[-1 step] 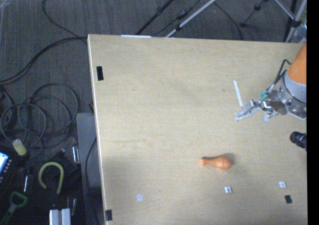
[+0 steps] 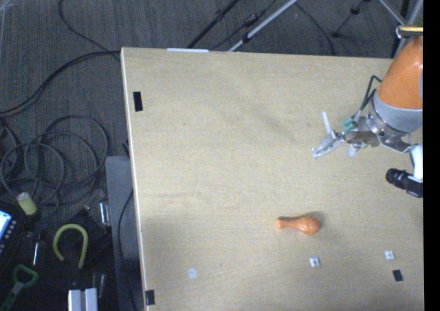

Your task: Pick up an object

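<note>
A small orange object point(image 2: 299, 224), bulb-shaped with a thin neck pointing left, lies on the tan bench top point(image 2: 220, 165) toward the front right. My gripper point(image 2: 320, 136) hangs over the bench at the right, some way behind and slightly right of the orange object, apart from it. Its two thin pale fingers point(image 2: 326, 124) point left and are spread, with nothing between them. The grey wrist and the orange band point(image 2: 402, 82) sit behind it at the right edge.
Small square markers point(image 2: 314, 261) dot the front of the bench, and a black tag point(image 2: 137, 101) sits near its left edge. On the floor to the left lie cables point(image 2: 55, 158) and tools. Tripod legs point(image 2: 289, 0) stand beyond the far edge.
</note>
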`<state>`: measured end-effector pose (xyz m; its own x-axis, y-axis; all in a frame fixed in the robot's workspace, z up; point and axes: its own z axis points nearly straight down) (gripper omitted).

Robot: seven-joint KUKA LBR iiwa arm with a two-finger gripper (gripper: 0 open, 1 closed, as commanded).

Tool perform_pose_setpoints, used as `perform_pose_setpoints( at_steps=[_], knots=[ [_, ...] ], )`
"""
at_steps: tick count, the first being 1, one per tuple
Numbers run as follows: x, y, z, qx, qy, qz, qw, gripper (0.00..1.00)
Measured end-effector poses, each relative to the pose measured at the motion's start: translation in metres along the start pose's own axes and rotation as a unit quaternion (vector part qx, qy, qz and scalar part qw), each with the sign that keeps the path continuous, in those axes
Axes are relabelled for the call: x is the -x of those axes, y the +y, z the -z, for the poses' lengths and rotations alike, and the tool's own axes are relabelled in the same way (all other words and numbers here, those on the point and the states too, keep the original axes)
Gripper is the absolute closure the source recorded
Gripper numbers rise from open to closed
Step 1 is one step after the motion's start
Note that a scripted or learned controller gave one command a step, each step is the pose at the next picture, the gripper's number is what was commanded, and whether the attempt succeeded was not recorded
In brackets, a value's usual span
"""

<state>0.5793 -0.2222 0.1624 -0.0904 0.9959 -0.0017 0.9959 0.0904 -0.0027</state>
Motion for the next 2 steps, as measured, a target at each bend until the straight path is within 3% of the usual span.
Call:
perform_pose_setpoints(
  at_steps=[1, 2],
  knots=[
    [-0.014, 0.051, -0.079, 0.001, 0.0, 0.045, 0.999, 0.0],
    [-0.085, 0.075, -0.079, 0.0, 0.0, 0.078, 0.9969, 0.0]
  ],
)
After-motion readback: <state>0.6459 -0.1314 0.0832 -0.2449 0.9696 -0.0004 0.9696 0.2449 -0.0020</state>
